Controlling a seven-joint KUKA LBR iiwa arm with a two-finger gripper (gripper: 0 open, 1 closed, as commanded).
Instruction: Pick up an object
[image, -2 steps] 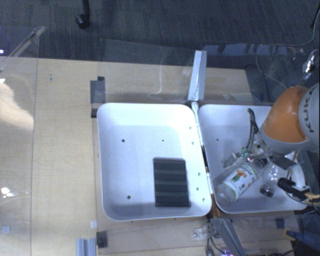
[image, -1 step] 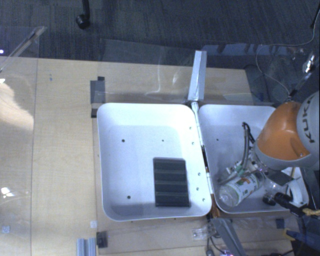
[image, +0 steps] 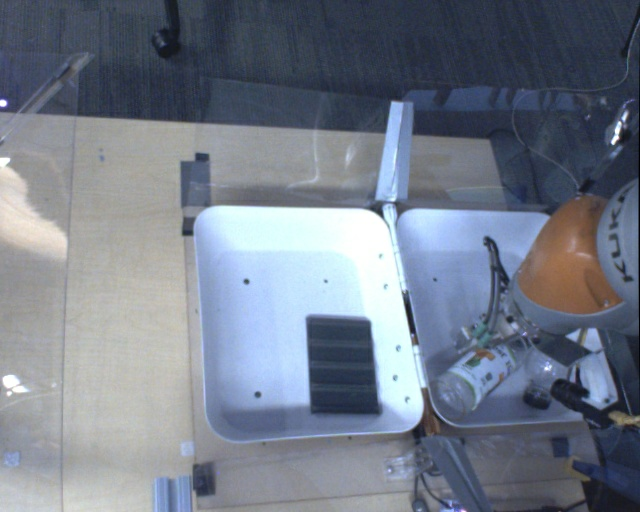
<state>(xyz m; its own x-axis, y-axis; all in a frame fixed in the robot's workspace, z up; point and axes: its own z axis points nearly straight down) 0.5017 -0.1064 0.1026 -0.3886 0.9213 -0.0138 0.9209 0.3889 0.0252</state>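
Wooden bench (image: 120, 330), two shallow white plastic bins. Left bin (image: 225, 300): ribbed black rectangular block (image: 342, 365) at 5 o'clock. Right bin (image: 440, 250): clear plastic bottle with green-white label (image: 478, 378) lying at 6 o'clock, gripper (image: 497, 335) directly over it; grip state cannot be told. Step: approach. Next: close, lift.

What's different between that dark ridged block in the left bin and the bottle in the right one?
The ridged block is dark, flat and rectangular; the bottle is pale, rounded, with a green-and-orange label. The block lies alone in the left bin, square to its walls; the bottle lies tilted in the right bin, right under the gripper. Both rest on the bin floors.
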